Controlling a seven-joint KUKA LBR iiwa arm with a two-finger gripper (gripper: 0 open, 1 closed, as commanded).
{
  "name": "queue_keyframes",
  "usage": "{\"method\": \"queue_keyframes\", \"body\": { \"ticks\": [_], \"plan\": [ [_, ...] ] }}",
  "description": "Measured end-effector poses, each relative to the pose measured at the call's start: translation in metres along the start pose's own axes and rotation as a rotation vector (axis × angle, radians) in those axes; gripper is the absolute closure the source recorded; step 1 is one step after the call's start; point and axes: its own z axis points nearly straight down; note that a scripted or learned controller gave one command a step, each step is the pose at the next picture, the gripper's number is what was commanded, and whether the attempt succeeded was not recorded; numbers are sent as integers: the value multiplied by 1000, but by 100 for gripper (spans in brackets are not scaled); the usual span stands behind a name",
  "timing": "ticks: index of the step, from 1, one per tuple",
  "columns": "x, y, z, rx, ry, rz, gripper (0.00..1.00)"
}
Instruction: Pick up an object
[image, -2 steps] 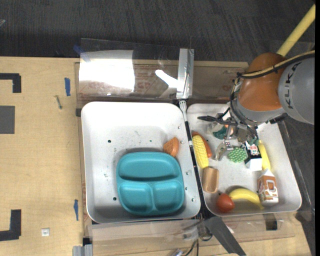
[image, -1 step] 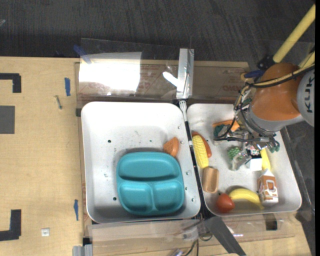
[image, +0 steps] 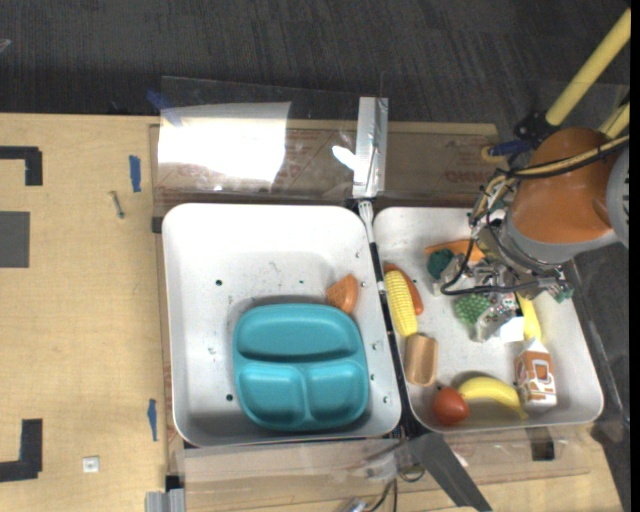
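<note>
My gripper (image: 497, 296) hangs low over the upper right part of the right bin (image: 585, 400), under the arm's orange band (image: 560, 195). It is right by a green knobbly toy (image: 470, 306) and a small white piece (image: 510, 328). Cables and the wrist cover its tips. Close by lie a dark teal item (image: 440, 263) and an orange carrot-like piece (image: 452, 247). An ear of corn (image: 401, 301), a tan cylinder (image: 420, 359), a red tomato (image: 450, 404), a banana (image: 489, 391) and an orange-and-white bottle (image: 536, 373) lie lower in the same bin.
The left bin (image: 200, 260) holds a teal divided plate (image: 300, 364) and a small orange item (image: 343, 293) near the divider. A clear plastic sheet (image: 250, 150) lies behind the bins. A yellow pole (image: 595, 65) slants at the top right.
</note>
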Motion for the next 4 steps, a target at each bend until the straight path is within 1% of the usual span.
{"method": "queue_keyframes", "body": {
  "ticks": [1,3,4],
  "plan": [
    [-13,42,0,-1,2,-100,0],
    [-13,42,0,-1,2,-100,0],
    [-25,36,0,0,-1,-321,0]
  ]
}}
